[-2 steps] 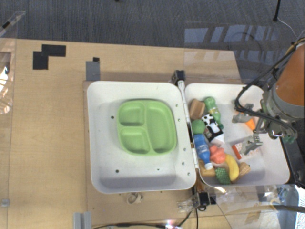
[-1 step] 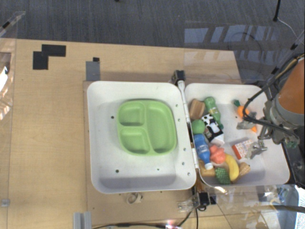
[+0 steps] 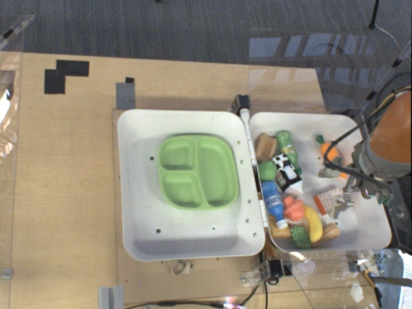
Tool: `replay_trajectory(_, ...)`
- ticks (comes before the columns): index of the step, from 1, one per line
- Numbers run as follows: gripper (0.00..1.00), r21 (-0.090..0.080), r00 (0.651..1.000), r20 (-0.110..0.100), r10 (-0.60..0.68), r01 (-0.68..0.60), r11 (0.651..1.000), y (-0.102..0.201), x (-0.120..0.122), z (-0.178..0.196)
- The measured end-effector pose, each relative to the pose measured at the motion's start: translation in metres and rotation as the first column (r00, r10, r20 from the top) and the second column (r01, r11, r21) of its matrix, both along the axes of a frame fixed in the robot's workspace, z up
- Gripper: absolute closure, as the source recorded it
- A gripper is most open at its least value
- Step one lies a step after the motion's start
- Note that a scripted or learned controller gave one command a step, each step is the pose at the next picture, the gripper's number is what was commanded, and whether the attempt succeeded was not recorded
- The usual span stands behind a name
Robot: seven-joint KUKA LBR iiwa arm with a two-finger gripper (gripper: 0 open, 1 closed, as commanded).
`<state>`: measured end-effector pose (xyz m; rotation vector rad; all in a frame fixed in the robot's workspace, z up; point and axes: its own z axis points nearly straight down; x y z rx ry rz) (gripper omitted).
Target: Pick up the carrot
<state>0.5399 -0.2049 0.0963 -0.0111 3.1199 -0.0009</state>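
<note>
light wooden bench [image 3: 64,192] with black tape patches [image 3: 64,74], grey carpet floor [image 3: 212,18] beyond.

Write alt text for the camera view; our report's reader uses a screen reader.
The gripper hangs over the right bin, beside the carrot and a jumble of toy food. The left bin holds a green divided tray.

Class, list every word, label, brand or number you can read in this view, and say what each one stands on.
No text is readable.
Blue bottle: pale label, too blurred to read.
Green bottle: label too small to read.
Black-and-white carton: cow-like patches, no legible words.
Red-and-white packet: print blurred.
</note>
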Motion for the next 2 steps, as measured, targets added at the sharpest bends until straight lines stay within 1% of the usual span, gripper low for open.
replay_trajectory(1,0.00,0.004,0.878,0.003,-0.478,0.478,0.878,-0.004,0.019,0.001)
replay_trajectory(2,0.00,0.012,0.797,0.004,-0.604,0.604,0.797,-0.002,0.083,0.002)
